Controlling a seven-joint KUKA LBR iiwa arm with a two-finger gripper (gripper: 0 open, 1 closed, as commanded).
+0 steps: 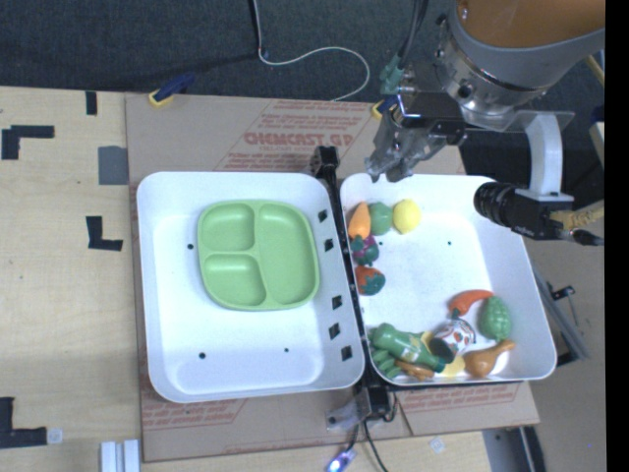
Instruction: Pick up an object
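My gripper (391, 168) hangs over the far left corner of the right bin (442, 264), fingers pointing down and close together, with nothing visible between them. Just below it lie an orange carrot-like toy (358, 218) and a yellow lemon (405, 215). Further down the left wall sit a dark green-and-purple toy (366, 250) and an orange-and-green one (370, 280). A heap of toy foods fills the near right corner: a green pepper (495, 317), a red chili (472, 300), a green vegetable (395, 341) and a brown pear shape (482, 361).
The left bin (167, 342) holds a light green divided plate (258, 255). A black divider with clips (334, 264) runs between the bins. A black cylinder (511, 209) on the arm overhangs the right bin's far right rim. A white cable (295, 59) lies behind.
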